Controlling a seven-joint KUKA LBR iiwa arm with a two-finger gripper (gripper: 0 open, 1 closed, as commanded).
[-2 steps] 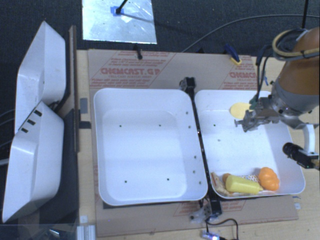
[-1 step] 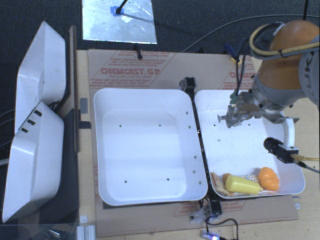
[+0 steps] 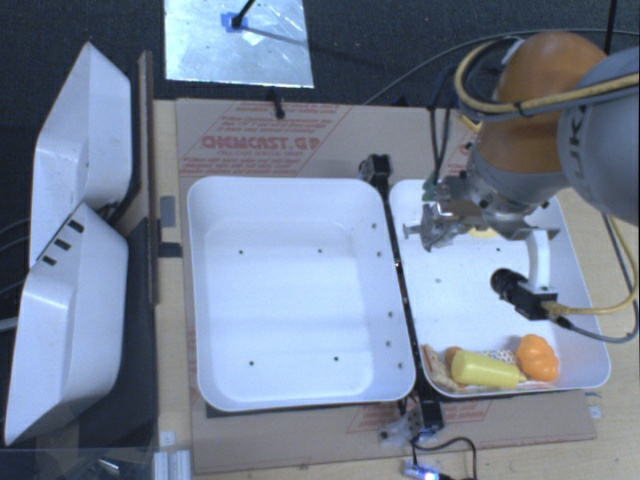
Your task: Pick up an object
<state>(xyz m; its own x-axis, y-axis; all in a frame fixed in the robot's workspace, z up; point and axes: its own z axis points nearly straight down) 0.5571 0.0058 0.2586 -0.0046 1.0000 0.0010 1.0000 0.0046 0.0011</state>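
Objects for picking, a yellow item (image 3: 485, 369) and an orange one (image 3: 538, 357), lie ungrasped in the right bin (image 3: 580, 298) while the gripper (image 3: 437, 226), finger state indiscernible, hangs near its far end.

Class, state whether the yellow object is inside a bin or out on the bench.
Inside. The yellow object lies in the right bin, at its near edge, beside the orange object.

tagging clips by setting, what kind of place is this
Likely a robotics lab bench: a grey arm over two white bins, trailing cables, and toy-like orange and yellow objects.
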